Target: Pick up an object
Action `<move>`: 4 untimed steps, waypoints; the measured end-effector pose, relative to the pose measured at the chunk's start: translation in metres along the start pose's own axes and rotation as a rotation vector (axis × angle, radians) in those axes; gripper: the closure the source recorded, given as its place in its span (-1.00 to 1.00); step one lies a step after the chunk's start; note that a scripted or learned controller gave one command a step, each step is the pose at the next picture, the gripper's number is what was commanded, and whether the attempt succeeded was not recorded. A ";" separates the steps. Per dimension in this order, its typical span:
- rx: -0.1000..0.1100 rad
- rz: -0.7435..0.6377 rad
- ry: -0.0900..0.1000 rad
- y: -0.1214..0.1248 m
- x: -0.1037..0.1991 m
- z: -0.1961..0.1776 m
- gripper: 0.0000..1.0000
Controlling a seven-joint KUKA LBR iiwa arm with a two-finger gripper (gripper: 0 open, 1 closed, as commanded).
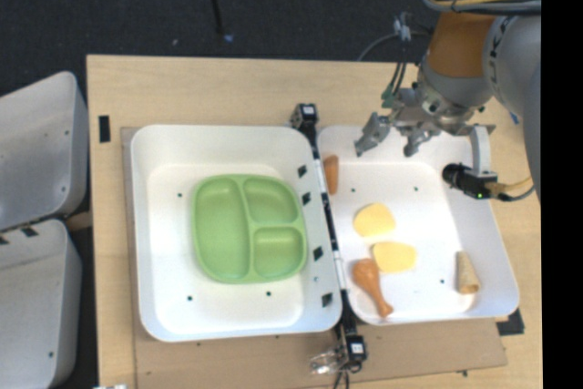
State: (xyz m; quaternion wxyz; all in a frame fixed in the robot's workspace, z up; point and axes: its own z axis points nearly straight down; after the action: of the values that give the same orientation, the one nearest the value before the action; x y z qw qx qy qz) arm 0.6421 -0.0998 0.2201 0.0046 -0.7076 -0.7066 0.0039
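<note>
My gripper [393,138] hangs over the far edge of the right bin [428,178], its two grey fingers spread open with nothing between them. Below it in that bin lie two yellow pieces, one [374,220] near the middle and one [394,256] just in front of it. An orange drumstick-shaped piece [373,285] lies at the front left of that bin. A small orange sausage [332,174] rests against the left wall. A tan cone-like piece [466,272] sits at the front right.
The left bin [164,196] holds a green divided plate [248,228]. A ridge with black clips [321,223] separates the two bins. Wooden bench [118,87] surrounds them.
</note>
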 end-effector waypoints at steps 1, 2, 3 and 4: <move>-0.013 -0.002 -0.001 0.003 0.000 -0.008 -1.00; -0.007 0.000 -0.002 0.003 -0.002 0.056 -1.00; -0.009 0.002 -0.002 0.001 -0.003 0.099 -1.00; -0.014 0.006 -0.009 0.002 -0.008 0.117 -1.00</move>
State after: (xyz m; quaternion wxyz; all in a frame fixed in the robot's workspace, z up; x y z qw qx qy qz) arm 0.6427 -0.1080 0.1028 -0.0033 -0.7097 -0.7045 0.0022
